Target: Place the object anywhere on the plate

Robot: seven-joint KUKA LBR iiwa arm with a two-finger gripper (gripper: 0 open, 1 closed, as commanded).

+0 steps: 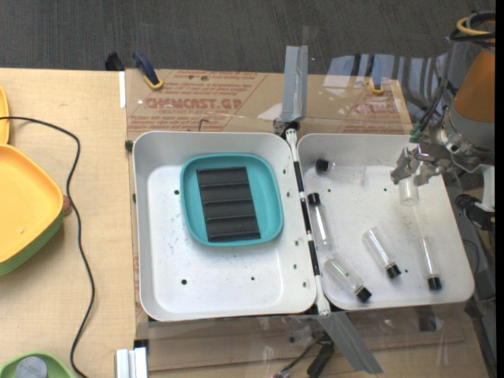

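Two white bins are seen side by side on the bench. In the left bin [157,235] a teal plate [232,200] is set toward the upper middle, with a dark ridged insert [227,204] lying on it.

The right bin [449,286] is strewn with clear tubes with black caps. One tube [318,220] is laid along the left wall, just beside the divider. A short one [325,165] is seen near the upper left corner. Another tube [347,279] is angled at the lower left, cap toward the lower right. A fourth [381,253] is tilted near the middle, and a fifth [429,264] lies almost upright in the picture at the lower right, cap at the bottom.

The arm is brought in from the right, its orange band [478,93] at the edge. The gripper [413,172] is held over the upper right part of the right bin, well apart from the plate. A clear tube [408,190] is seen hanging just below the fingertips, seemingly pinched at its top end; the fingers are drawn narrow on it.

Yellow dishes [24,211] are stacked at the far left of the bench, and a black cable [79,235] is trailed past them.
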